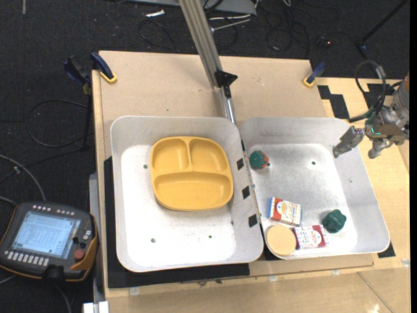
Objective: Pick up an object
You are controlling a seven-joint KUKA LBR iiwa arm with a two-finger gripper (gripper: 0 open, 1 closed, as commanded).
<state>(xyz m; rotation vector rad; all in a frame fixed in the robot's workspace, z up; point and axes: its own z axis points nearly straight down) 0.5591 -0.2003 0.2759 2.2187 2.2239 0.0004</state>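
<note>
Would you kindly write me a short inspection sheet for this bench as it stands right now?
Surface: wooden bench bearing a left bin and a right bin.
Job's things: right bin holds a small green-and-orange toy, a white carton, a red-and-white packet, a tan disc and a dark green lump.
Clutter: yellow divided tray in the left bin.
Claw: claw over the right bin's far right edge, open, holding nothing.
Cables: loose cables on the dark floor.
Surroundings: teach pendant, clamps on the bench corners.

One fixed camera looks down aslant on both bins (130, 175).
</note>
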